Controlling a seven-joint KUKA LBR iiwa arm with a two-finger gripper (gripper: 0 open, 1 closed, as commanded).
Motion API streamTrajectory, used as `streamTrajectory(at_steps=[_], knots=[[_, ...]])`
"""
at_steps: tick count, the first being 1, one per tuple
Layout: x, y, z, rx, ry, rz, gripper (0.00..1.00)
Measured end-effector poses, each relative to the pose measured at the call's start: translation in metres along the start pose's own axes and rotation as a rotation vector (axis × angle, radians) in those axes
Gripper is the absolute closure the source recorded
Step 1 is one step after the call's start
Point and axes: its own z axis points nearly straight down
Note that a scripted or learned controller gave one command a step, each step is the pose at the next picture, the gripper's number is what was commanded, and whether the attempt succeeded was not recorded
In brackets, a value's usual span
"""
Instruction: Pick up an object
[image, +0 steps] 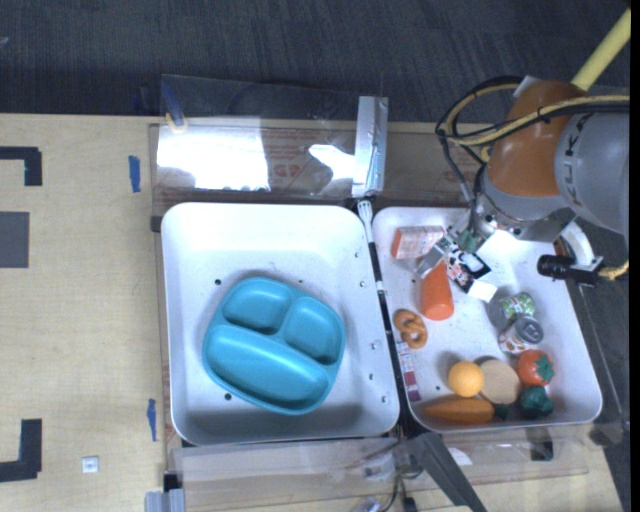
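Now note the end effector (462, 250): low in the right bin's (585, 345) far part; you cannot tell how it is set from this angle. Nearest candidate is the orange cup (436, 294), just beside it, toward the near-left. Cup's long axis runs roughly far to near. A small carton (416, 241) lies to the left, close. Pretzel (409, 327) sits nearer you, by the divider. Can (517, 311) lies to the right of the cup. Along the near wall: carrot (458, 408), yellow ball (465, 379), potato (499, 381), tomato (534, 367). Left bin (190, 300) carries a blue tray (275, 343), well apart. Judgement: the carton crowds any descent on the cup.
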Motion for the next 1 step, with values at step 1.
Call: streamTrajectory(at_steps=[1], knots=[[-0.0048,0.0035,-0.0159,-0.014,-0.016,0.001,1.0]])
